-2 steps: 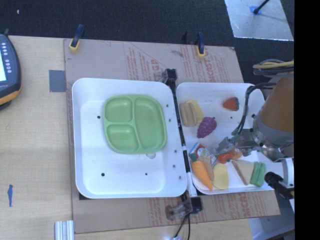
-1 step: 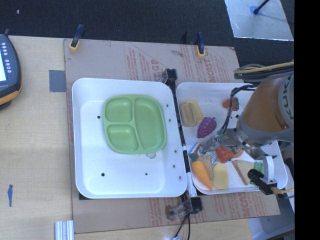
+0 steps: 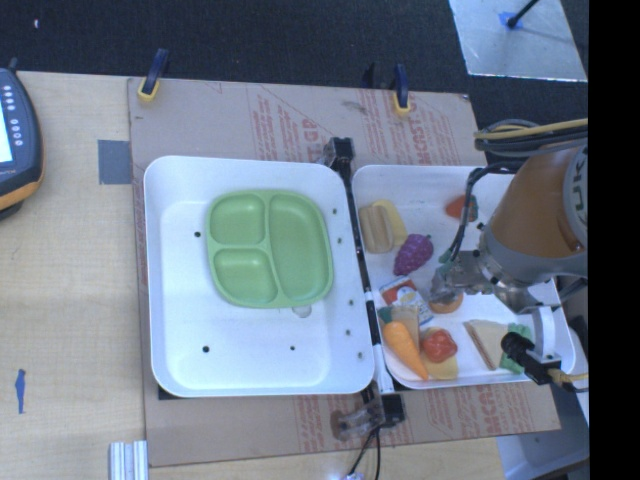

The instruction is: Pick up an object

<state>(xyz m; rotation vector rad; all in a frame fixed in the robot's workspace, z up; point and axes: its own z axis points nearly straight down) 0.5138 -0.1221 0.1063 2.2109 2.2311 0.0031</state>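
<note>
The right bin (image 3: 430, 180) holds several toy foods: a tan bread piece (image 3: 380, 226), purple grapes (image 3: 412, 253), a red item (image 3: 456, 206) at the back, a small red and white piece (image 3: 400, 292), an orange carrot (image 3: 403, 347), a red tomato (image 3: 438, 344) and a sandwich wedge (image 3: 486, 342). My gripper (image 3: 448, 284) hangs low in the middle of this bin, right of the grapes, directly over a tan round piece (image 3: 445, 304). The wrist hides where the gripper meets that piece.
The left bin (image 3: 180, 368) carries a green divided plate (image 3: 270, 248). A black clip (image 3: 341, 151) sits at the back where the bins meet. A grey and orange handheld device (image 3: 15, 138) lies at the bench's left edge. Cables (image 3: 530, 133) run behind the arm.
</note>
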